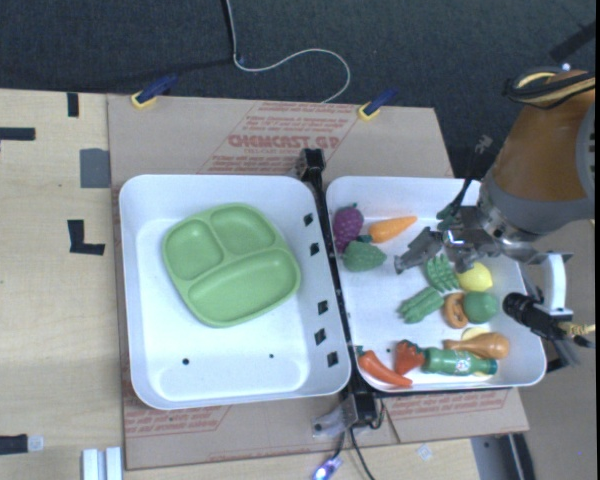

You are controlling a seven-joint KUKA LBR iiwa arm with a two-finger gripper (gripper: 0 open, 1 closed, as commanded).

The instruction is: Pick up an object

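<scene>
The left bin (145,268) holds a green divided plate (232,263). At three o'clock, the right bin (420,190) carries toy food. The gripper (435,251) hangs over its centre, fingers spread, pinching nothing, possibly touching the green pods (422,298) at its six o'clock. A carrot (392,229) lies at eleven o'clock, purple grapes (347,222) farther at ten.
</scene>
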